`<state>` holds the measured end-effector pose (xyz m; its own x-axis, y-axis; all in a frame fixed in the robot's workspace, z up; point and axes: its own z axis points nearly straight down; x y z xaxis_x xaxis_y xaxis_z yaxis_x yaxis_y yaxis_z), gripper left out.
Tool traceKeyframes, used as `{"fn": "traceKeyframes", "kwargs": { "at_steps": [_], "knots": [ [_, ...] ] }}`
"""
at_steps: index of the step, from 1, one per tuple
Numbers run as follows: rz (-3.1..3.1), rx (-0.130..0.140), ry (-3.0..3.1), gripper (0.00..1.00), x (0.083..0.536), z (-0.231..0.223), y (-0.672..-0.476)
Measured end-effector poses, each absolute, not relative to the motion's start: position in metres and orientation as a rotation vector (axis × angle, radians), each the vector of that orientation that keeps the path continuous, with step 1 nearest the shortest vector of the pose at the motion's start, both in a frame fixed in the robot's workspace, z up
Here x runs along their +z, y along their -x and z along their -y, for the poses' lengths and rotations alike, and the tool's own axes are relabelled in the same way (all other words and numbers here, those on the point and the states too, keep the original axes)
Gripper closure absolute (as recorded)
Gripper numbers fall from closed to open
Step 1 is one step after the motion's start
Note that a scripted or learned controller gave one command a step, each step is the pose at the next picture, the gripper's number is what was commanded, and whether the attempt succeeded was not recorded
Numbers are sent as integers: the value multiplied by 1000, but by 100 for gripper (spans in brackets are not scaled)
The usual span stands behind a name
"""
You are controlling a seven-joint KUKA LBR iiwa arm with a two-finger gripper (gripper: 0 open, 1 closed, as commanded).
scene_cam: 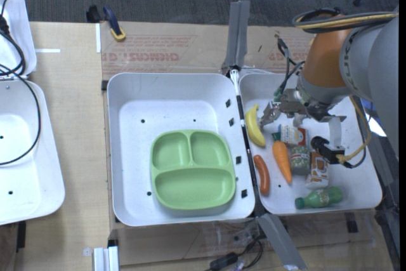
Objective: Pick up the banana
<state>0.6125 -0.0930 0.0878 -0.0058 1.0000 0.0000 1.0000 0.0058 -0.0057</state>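
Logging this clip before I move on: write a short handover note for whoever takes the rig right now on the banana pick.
Claw: low in the right bin, just right of the banana; open or shut cannot be told, nothing seen in it.
Banana: lies along the right bin's left wall, above the sausage, left of the carrot.
Left bin: holds the green divided plate.
Done: approach only.
Left: grip the banana, lift it.

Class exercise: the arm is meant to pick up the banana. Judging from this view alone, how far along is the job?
Done: the gripper has reached the right bin and hangs beside the banana. In hand: nothing visible; the banana lies against the bin's left wall, above the sausage and left of the carrot. Left: grasping and lifting it.
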Motion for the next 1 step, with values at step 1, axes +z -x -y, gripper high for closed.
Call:
{"fn": "traceKeyframes", "kwargs": {
  "at_steps": [1],
  "knots": [
    [2225,6,2212,0,88,93,-612]
  ]
}}
